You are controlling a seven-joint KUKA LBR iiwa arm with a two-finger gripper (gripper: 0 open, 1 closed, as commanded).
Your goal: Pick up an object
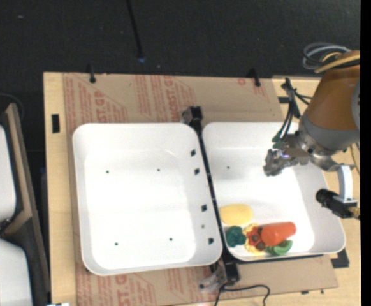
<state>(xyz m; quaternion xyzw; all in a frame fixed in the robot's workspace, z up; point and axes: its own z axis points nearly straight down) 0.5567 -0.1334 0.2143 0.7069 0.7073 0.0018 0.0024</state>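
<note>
My gripper (273, 165) hung over the right bin (236, 139); whether it gaped, I couldn't tell. Best target: the carrot (278, 232), lower right.

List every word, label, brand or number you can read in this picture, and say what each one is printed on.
Red lettering runs in strips along the cardboard sheet under the two bins: too blurred to read.
The left bin, the right bin, the arm and the toys bear no print that can be made out.
</note>
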